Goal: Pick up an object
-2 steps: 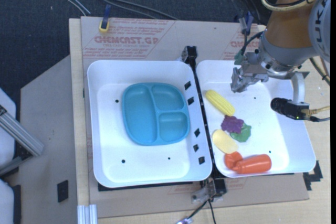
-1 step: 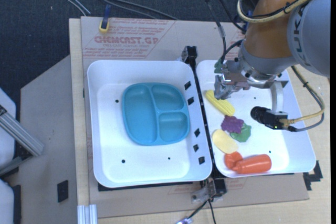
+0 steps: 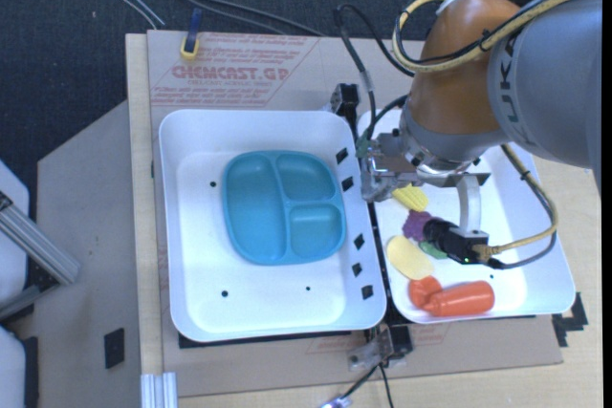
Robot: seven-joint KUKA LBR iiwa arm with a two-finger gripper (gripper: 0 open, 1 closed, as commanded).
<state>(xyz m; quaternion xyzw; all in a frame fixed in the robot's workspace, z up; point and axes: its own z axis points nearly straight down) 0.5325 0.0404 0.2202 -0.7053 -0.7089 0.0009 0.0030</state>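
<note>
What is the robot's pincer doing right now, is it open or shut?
Pincer: cannot be told, open or closed. It hangs over the right bin, by the yellow toy.

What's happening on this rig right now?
The KUKA arm is reaching over the right bin. Its gripper is near that bin's left wall, beside a yellow toy piece. No held object is visible. A purple piece, a pale yellow piece and an orange-red piece lie in the same bin. The left bin holds a blue divided plate, well clear of the arm.
</note>
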